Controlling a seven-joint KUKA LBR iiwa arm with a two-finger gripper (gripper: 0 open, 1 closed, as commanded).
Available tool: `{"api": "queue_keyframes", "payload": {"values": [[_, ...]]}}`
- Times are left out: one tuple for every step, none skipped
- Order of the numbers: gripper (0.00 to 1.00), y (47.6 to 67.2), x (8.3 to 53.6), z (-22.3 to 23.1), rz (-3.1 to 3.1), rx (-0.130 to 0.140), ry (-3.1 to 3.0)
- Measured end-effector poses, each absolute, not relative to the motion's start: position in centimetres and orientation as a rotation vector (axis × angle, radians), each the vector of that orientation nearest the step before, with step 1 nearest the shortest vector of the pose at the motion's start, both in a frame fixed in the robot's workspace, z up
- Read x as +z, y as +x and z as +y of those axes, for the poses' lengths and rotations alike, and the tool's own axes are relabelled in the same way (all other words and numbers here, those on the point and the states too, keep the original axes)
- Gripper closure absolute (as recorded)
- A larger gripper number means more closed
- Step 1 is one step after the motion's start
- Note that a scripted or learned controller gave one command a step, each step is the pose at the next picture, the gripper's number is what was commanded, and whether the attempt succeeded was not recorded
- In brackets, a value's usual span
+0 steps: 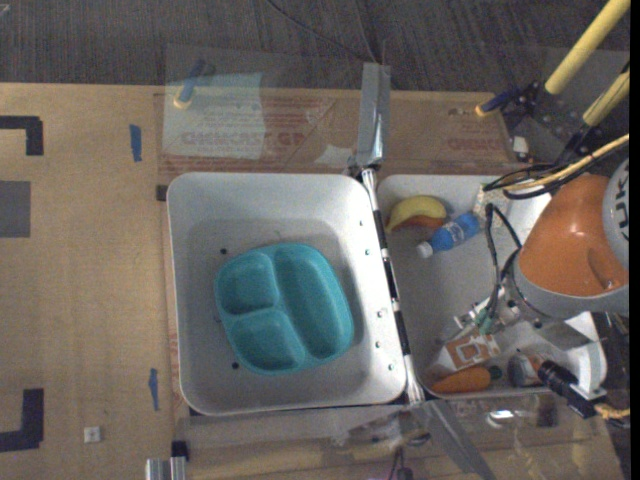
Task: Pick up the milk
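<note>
The milk looks like a small white and brown carton lying near the front of the right bin. My gripper hangs just above and behind it, under the grey arm with its orange band. From this angle I cannot tell whether the gripper touches the carton. The arm hides the right side of this bin.
An orange carrot lies against the right bin's front wall, beside a small grey object. A banana and a blue bottle lie at the back. The left bin holds a teal divided plate.
</note>
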State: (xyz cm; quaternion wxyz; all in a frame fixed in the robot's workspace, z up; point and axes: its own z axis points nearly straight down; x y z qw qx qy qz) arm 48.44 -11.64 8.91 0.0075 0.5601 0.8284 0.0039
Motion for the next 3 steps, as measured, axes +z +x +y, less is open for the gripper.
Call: {"api": "queue_keyframes", "payload": {"values": [[0.0,48.4,8.9,-11.7,2.591,0.012,1.751],[0.0,48.5,8.9,-10.3,2.851,0.009,1.281],[0.0,48.5,8.9,-10.3,2.852,0.009,1.282]]}}
